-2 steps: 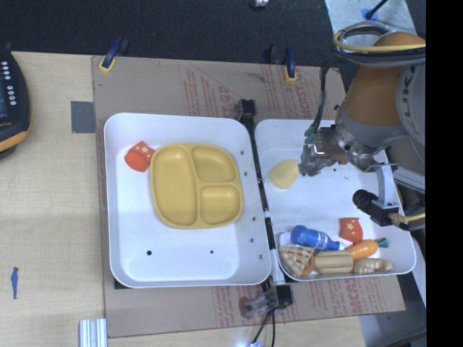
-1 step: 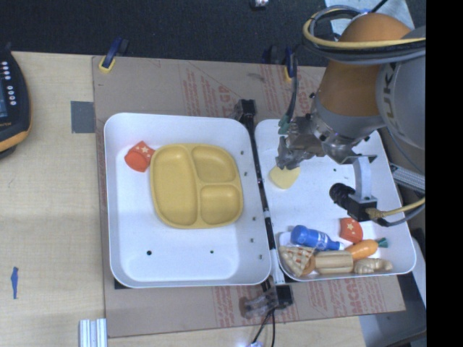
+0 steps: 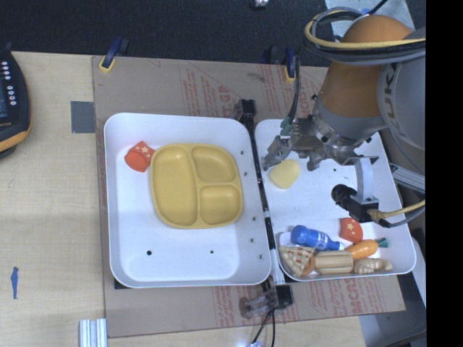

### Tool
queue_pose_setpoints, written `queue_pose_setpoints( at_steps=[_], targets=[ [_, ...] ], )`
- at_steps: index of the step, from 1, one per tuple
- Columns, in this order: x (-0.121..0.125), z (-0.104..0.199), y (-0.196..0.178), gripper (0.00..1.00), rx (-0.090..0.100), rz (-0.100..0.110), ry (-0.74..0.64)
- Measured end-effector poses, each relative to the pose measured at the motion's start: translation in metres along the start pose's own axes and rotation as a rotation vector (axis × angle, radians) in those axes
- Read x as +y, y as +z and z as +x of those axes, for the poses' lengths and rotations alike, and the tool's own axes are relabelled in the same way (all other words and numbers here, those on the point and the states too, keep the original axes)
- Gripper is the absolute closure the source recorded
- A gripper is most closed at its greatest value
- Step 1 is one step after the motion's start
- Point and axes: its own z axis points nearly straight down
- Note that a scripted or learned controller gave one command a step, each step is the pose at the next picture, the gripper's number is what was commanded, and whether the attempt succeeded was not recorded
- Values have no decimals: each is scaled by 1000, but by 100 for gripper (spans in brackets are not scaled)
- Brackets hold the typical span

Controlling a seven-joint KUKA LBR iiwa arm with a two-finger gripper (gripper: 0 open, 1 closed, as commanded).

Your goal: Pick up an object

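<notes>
My gripper [image 3: 295, 156] hangs over the back left part of the right bin [image 3: 318, 183], its fingers spread open with nothing between them. A pale yellow lump [image 3: 284, 173] lies on the bin floor just in front of the gripper's left finger, close to the bin's left wall. Along the front of the right bin lie a blue bottle [image 3: 312, 238], a red piece [image 3: 351, 230], an orange carrot [image 3: 364, 249] and several tan wooden pieces [image 3: 329, 262]. The arm hides the bin's back right corner.
The left bin [image 3: 130, 251] holds a yellow divided plate [image 3: 195, 185] in its middle and a red piece [image 3: 138, 157] by its left wall. A black hinge bar runs between the bins. A black handset [image 3: 11, 100] lies at the bench's left edge.
</notes>
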Motion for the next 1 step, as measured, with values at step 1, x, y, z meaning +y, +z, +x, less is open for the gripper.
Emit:
queue_pose_setpoints(
  at_steps=[1],
  targets=[
    [-64, -44, 17, 0, -1, 7, 7]
  ],
)
